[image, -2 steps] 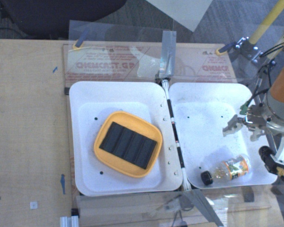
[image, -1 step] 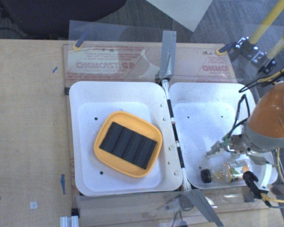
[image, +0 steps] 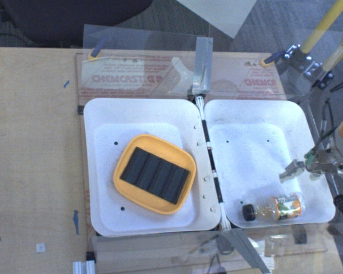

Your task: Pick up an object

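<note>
- From my remote seat I see two shallow white plastic bins side by side on the light wooden table [image: 28, 153]: the left bin [image: 103, 119] and the right bin [image: 257, 119], their inner rims touching along the middle.
- In the left bin lies a yellow rounded-square tray with a dark ribbed insert [image: 155, 173], turned at an angle and resting near the bin's middle, a little toward the near side.
- Behind both bins a clear plastic sheet with red lettering [image: 126, 76] lies flat, and a grey metal bracket [image: 203, 67] stands over the seam between the bins.
- At the far right I can make out yellow rods [image: 328, 19] and blue-handled clamps [image: 277, 56] beyond the bin's corner.
- The task's thing, a small clear plastic bottle with a black cap and an orange-and-green label [image: 274, 208], lies on its side in the near part of the right bin, close to the near wall, cap pointing toward the left bin.
- The jaws [image: 300, 167] sit over the right side of the right bin, near its right wall, with the grey finger part pointing left.
- The bottle lies below and slightly left of the jaws in my view, apart from them, with bare bin floor between.
- I cannot tell whether the jaws are spread or pressed together; nothing shows between them.
</note>
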You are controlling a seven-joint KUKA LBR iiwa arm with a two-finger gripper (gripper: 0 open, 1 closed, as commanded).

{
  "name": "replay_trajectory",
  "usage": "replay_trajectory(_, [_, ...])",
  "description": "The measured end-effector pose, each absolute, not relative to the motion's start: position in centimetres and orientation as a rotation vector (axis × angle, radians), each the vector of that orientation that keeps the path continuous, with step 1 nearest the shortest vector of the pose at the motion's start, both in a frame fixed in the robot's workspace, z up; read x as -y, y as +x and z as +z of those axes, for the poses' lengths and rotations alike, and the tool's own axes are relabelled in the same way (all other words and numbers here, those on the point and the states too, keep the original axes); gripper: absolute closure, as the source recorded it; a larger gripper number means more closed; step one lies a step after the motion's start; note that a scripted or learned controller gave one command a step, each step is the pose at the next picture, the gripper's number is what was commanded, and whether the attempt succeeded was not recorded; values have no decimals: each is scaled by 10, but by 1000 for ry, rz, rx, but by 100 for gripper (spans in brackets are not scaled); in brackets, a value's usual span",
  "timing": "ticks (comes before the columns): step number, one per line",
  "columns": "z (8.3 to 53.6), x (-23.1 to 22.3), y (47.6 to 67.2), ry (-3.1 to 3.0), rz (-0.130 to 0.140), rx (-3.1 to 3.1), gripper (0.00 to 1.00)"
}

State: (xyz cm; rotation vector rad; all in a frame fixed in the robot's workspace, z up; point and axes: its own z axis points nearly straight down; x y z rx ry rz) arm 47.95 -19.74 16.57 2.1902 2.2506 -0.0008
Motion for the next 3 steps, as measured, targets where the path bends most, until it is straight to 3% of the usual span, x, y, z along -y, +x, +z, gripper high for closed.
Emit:
replay_trajectory(1, [88,193,482,1956,6,-2451,0])
replay_trajectory(2, [114,220,480,2241,4,-2206,0])
replay_trajectory(3, [88,185,481,2030,2,-2389,0])
